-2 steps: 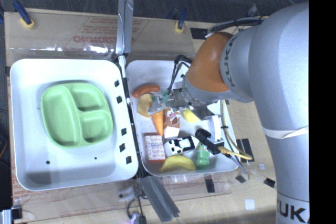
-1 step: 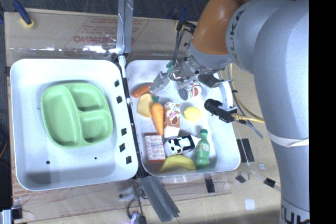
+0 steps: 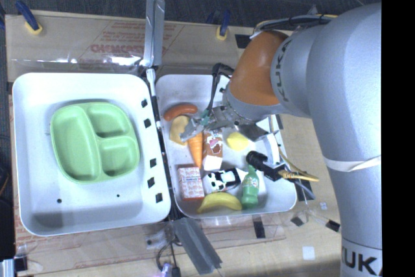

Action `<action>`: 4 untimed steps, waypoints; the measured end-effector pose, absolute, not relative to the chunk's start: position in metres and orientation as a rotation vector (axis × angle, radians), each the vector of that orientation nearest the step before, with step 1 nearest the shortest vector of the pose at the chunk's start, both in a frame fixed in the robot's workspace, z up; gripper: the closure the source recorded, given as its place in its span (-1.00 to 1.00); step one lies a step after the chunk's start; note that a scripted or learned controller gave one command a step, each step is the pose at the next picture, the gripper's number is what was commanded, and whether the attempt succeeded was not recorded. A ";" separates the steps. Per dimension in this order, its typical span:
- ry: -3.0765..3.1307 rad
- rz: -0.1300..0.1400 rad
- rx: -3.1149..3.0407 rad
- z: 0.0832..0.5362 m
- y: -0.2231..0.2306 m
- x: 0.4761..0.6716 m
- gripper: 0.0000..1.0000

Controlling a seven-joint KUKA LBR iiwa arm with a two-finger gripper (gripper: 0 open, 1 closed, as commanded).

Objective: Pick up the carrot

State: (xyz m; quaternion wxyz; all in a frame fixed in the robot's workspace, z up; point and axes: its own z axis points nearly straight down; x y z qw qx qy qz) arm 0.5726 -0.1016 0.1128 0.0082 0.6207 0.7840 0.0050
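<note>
The carrot (image 3: 195,150) is orange and tapered. It lies in the right bin (image 3: 188,84), left of centre, with its thick end toward the back and its tip toward the front. My gripper (image 3: 206,119) is low in the bin, right over the carrot's thick end and seemingly touching it. The grey wrist with its orange band (image 3: 259,71) hides much of the bin's back right part. The carrot still rests among the other items.
Around the carrot are a sausage (image 3: 178,111), a yellow piece (image 3: 177,131), a brown carton (image 3: 213,143), a lemon (image 3: 238,141), a red box (image 3: 190,181), a banana (image 3: 220,202) and a green bottle (image 3: 250,185). The left bin (image 3: 39,204) holds a green divided plate (image 3: 95,139).
</note>
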 end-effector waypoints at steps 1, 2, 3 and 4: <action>2.450 0.013 1.936 0.122 -0.103 0.574 1.00; 2.450 0.012 1.935 0.122 -0.103 0.574 -1.00; 2.458 0.007 1.934 0.128 -0.103 0.574 1.00; 2.458 0.007 1.933 0.128 -0.103 0.574 -1.00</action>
